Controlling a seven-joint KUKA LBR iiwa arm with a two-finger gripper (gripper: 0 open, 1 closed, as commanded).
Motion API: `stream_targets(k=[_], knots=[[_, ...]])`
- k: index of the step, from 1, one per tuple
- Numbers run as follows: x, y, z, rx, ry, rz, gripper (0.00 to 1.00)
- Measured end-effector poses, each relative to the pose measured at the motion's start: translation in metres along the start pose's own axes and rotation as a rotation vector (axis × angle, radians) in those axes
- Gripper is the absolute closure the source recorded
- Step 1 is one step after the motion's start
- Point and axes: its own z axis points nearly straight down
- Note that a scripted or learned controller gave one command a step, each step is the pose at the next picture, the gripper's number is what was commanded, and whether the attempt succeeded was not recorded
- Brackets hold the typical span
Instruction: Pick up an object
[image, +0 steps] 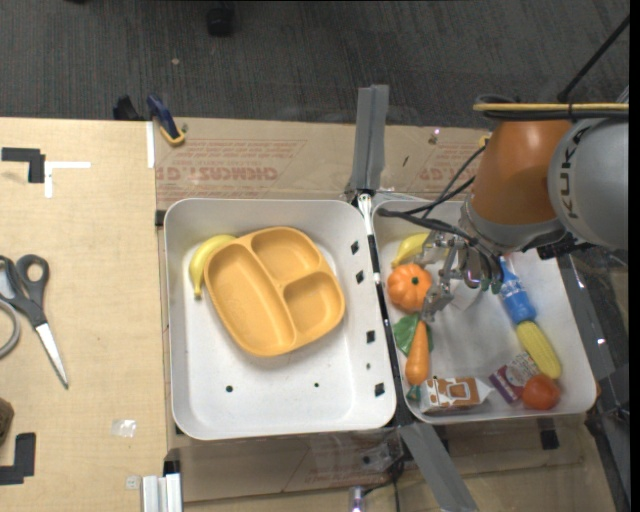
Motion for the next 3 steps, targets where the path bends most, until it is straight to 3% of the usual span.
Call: stream_targets(k=[1,2,3], knots=[[0.047,-0.007,0.001,-0.001,0.003,0.096,0.0],[0.101,-0.034,0.001,-0.001,0.004,0.252,0.0],[0.072,-0.012,0.001,0.0,0.004,0.35,0.0]])
